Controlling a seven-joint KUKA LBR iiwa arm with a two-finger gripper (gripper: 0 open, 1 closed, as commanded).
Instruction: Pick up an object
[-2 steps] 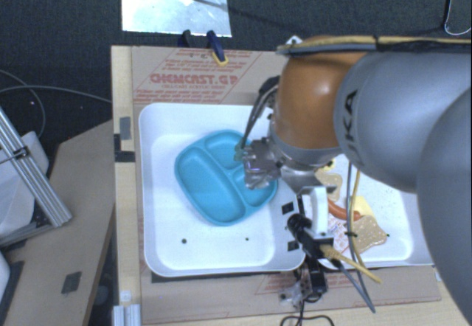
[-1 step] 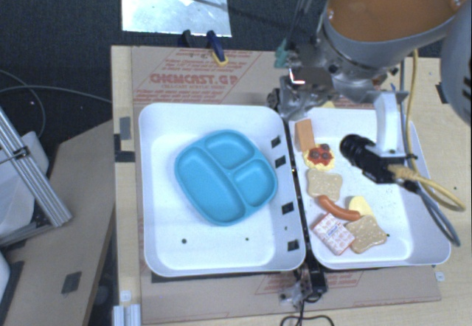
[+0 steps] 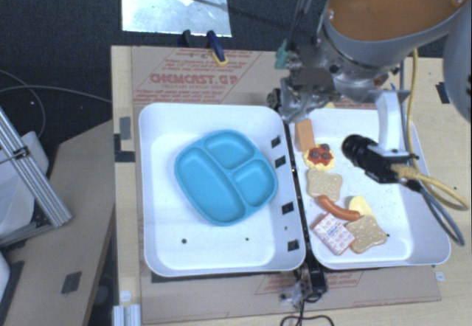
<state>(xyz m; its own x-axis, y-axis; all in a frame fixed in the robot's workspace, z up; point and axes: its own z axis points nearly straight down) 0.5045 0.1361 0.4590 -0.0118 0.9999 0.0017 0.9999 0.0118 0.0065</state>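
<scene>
The right bin holds several toy foods. A tan strip lies at its upper left, and just below it sits a pizza slice with red topping. Further down come a pale cracker, a red sausage, a yellow piece, a pink-and-white wafer and a toast slice. My gripper hangs over the bin's upper left corner, just above the tan strip's far end. Nothing is seen held in it.
A blue divided plate lies in the middle of the left bin. The bins meet along a raised divider. The arm's big grey and orange body covers the right bin's far edge. Cardboard lies behind the bins.
</scene>
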